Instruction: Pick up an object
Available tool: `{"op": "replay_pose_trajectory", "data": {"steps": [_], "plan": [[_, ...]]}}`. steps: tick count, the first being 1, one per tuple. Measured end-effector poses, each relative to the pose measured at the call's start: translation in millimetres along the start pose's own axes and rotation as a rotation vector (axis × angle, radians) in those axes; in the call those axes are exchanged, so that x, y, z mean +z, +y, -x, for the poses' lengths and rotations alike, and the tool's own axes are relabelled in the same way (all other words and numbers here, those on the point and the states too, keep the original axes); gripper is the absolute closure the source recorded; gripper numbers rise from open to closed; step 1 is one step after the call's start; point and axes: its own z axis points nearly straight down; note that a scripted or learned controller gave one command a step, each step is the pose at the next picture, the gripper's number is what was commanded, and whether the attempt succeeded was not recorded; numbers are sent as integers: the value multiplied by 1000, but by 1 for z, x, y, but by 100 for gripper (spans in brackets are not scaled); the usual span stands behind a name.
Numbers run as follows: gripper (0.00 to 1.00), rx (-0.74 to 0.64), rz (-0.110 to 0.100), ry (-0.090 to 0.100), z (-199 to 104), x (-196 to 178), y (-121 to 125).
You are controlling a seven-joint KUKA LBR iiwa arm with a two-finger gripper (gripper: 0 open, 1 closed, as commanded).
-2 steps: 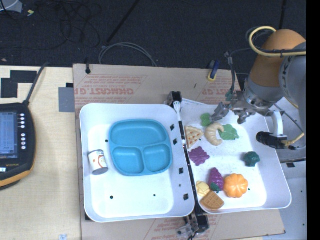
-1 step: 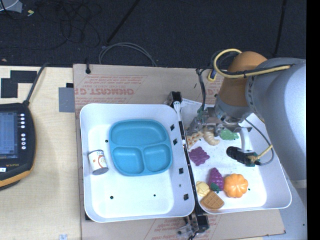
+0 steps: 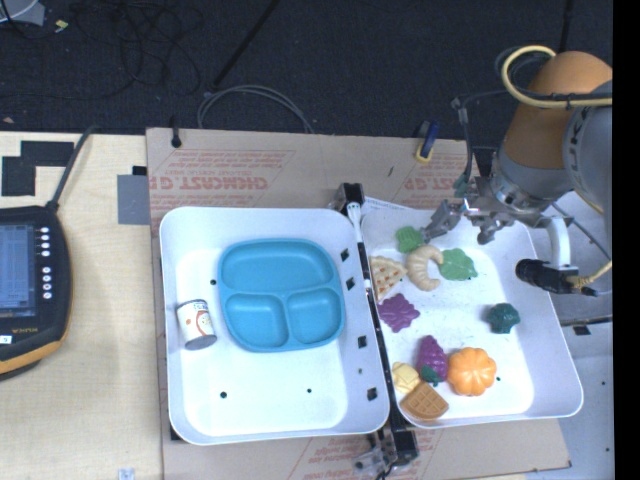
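The right bin (image 3: pixel 545 368) holds several toy foods: a green leaf (image 3: pixel 409 238), a cream croissant (image 3: pixel 425 267), a green lettuce piece (image 3: pixel 458 264), a purple grape bunch (image 3: pixel 398 311), a dark green broccoli (image 3: pixel 503 317), an orange pumpkin (image 3: pixel 471 370) and a waffle (image 3: pixel 425 402). My gripper (image 3: pixel 464 226) hangs over the far edge of that bin, just above the leaf and the lettuce piece. Its fingers stand spread open with nothing between them.
The left bin (image 3: pixel 190 388) carries a blue divided plate (image 3: pixel 280 293) and a small can (image 3: pixel 196 323) beside it. A black ridge (image 3: pixel 362 298) separates the two bins. A teach pendant (image 3: pixel 25 278) lies at the far left. Cables hang near the arm's wrist (image 3: pixel 545 268).
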Motion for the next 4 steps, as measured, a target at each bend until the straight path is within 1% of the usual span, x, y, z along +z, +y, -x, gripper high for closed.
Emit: {"op": "replay_pose_trajectory", "data": {"steps": [1,2,3,4], "plan": [[0,-5,-11,7,-44,99,-2],[0,0,-4,0,11,52,-1],[0,-5,-5,0,-34,94,-1],[0,-3,-4,1,-24,85,-1]]}}
